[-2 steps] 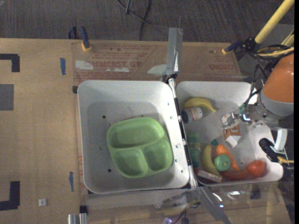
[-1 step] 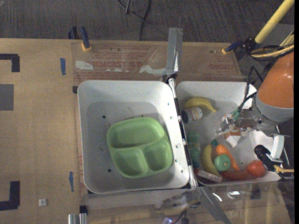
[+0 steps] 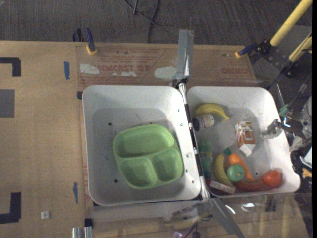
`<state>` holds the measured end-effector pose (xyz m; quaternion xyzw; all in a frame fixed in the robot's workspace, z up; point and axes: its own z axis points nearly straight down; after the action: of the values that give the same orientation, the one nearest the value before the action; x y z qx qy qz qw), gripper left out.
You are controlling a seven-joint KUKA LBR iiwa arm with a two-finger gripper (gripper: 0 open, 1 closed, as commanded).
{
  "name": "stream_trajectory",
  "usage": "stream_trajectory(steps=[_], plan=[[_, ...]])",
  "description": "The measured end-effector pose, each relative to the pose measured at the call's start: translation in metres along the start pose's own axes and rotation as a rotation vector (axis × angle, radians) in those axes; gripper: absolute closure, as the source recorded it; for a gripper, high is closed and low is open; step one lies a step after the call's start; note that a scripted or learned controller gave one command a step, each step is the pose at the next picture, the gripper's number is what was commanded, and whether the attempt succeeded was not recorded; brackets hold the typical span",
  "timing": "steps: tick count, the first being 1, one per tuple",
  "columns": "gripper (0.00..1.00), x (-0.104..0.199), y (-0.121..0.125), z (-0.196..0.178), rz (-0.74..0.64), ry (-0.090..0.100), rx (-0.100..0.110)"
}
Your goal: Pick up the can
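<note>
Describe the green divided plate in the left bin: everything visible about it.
The green plate is a pale lime tray with rounded corners that looks like matte plastic. Raised ridges split it into three compartments: one long section across the far side and two smaller ones nearer the camera. It lies flat and right side up, turned slightly askew, on the floor of the left bin, toward its right and near side. Nothing sits in it.

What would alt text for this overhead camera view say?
Two white bins sit side by side: the left bin holds a green divided tray, the right bin a banana, a small can and other toy foods.
</note>
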<state>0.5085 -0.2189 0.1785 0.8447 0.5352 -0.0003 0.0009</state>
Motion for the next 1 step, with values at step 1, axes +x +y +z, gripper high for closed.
stream_trajectory(steps=[1], plan=[[0.00,0.0961,0.0101,-0.0204,0.265,0.000,0.003]])
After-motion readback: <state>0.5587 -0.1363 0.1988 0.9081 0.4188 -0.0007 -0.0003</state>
